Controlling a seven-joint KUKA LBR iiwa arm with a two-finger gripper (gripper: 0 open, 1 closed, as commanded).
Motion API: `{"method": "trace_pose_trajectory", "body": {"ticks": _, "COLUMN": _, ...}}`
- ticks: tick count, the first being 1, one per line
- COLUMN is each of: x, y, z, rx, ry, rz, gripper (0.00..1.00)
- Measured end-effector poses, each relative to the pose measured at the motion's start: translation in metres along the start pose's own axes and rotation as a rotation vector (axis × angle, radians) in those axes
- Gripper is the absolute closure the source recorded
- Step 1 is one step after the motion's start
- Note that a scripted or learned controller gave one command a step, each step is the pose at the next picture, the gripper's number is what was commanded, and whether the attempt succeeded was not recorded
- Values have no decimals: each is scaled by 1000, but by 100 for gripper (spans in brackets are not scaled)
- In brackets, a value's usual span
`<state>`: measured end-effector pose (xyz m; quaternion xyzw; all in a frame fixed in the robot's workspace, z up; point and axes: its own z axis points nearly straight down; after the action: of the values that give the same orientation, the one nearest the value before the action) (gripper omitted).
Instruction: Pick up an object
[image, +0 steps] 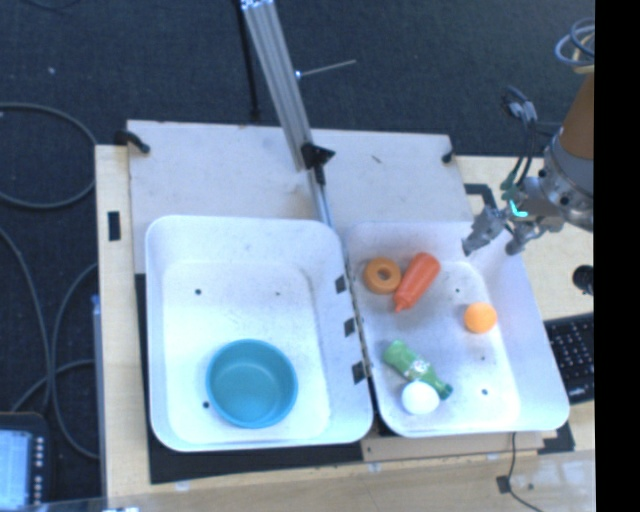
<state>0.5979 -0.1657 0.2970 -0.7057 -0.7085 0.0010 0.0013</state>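
Observation:
The right bin holds an orange carrot-shaped toy, a tan ring beside it, an orange ball, a green bottle and a white ball. My gripper hangs over the bin's far right corner, open, with nothing between its fingers. It stands above and to the right of the carrot toy and up from the orange ball.
The left bin holds a blue bowl. A slanted metal pole rises at the back between the bins. A black keyboard lies at the right edge. Cables trail on the dark floor at left.

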Motion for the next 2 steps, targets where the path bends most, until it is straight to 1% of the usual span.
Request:
{"method": "trace_pose_trajectory", "body": {"ticks": 1, "x": 0, "y": 1, "z": -3, "rx": -5, "ry": -1, "rz": 0, "gripper": 0}}
{"method": "trace_pose_trajectory", "body": {"ticks": 2, "x": -3, "y": 7, "z": 43, "rx": 2, "ry": -3, "rz": 4, "gripper": 0}}
